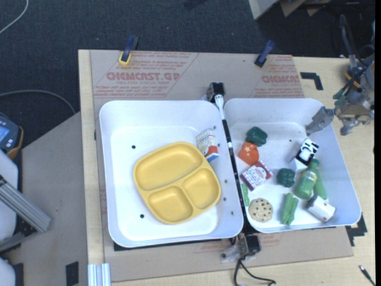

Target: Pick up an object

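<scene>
My gripper (331, 125) hangs over the right bin's (348, 177) far right corner, above the rim, its fingers (316, 121) spread open with nothing between them. Below it and to its left lies a black-and-white cube (306, 152). The bin also holds a dark green toy (256, 135), a red-orange piece (248, 154), a red-and-white packet (256, 176), a green pepper (286, 176), a green bottle (305, 183), a cookie (260, 209), a green cucumber (289, 208) and a white cylinder (321, 208).
The left bin (113, 159) holds a yellow divided plate (177, 182) and a small can (206, 143) near its right wall. A black divider (227, 142) runs between the bins. Clamps (126, 51) hold the board at the back.
</scene>
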